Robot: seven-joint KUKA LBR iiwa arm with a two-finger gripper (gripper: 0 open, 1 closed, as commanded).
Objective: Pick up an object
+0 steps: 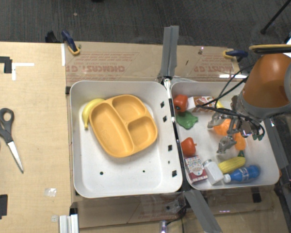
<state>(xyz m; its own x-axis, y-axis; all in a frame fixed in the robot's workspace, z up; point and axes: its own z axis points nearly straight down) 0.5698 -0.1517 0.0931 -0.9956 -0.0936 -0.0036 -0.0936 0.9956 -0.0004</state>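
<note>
The pincer (229, 141) hangs low in the right bin (267, 177), over an orange toy (223, 126) near the bin's middle (whether it pinches anything, I cannot tell). A yellow divided plate (123, 125) fills the left bin (87, 178).

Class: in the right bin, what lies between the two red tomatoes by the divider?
The camera view shows a green leafy piece between upper tomato and lower tomato.

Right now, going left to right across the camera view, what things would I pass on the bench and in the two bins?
scissors → blue clamp → banana → yellow divided plate → red tomato → corn cob → blue bottle
</note>
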